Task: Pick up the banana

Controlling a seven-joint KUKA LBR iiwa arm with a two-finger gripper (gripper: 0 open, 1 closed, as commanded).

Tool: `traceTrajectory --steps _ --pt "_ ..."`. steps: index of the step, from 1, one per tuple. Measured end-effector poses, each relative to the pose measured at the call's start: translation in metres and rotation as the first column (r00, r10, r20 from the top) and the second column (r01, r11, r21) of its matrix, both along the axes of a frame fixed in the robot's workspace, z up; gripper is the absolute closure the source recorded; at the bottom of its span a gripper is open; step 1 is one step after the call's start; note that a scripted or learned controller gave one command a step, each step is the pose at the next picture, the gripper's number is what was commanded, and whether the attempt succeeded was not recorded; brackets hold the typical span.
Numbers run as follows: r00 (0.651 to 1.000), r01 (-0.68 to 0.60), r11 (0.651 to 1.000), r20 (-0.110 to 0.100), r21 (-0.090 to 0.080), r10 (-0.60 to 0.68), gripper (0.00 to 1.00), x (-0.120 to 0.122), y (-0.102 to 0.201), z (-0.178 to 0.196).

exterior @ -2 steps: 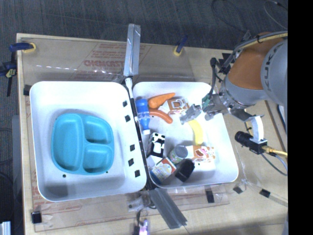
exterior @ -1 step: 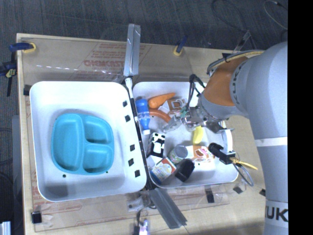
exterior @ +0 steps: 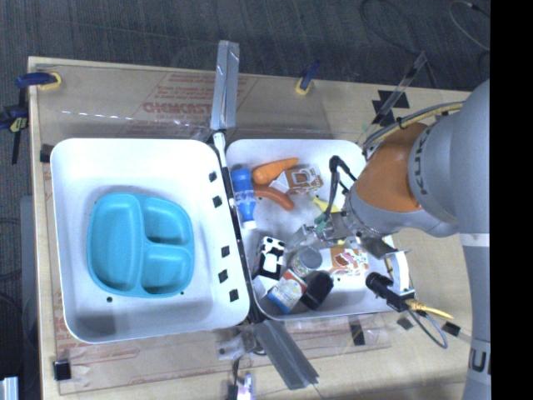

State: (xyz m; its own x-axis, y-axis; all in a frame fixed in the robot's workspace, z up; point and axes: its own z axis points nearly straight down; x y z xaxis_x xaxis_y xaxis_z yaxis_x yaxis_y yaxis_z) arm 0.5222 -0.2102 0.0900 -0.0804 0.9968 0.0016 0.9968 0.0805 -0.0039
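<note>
The grey arm with its orange band [exterior: 391,177] reaches into the right shallow white bin [exterior: 250,152], its tool [exterior: 326,223] low among the clutter; whether that tool is open or closed I cannot tell. A thin yellow banana [exterior: 323,204] seems to lie just beside it, mostly hidden. Nearby lie an orange carrot-shaped toy [exterior: 273,171] and a blue-capped bottle [exterior: 243,192]. The left white bin [exterior: 67,165] on the counter [exterior: 275,98] holds a turquoise divided plastic tray [exterior: 141,244].

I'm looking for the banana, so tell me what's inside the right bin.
The right bin holds a blue bottle, an orange carrot-like toy, a black-and-white block and small packages. The arm covers its right part, so I can't make out a banana there.
</note>
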Motion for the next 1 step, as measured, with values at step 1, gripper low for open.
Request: traceTrajectory --steps 1 --pt "0.998 -0.063 0.998 0.001 -0.001 0.063 0.00 0.0271 -0.0003 0.0980"
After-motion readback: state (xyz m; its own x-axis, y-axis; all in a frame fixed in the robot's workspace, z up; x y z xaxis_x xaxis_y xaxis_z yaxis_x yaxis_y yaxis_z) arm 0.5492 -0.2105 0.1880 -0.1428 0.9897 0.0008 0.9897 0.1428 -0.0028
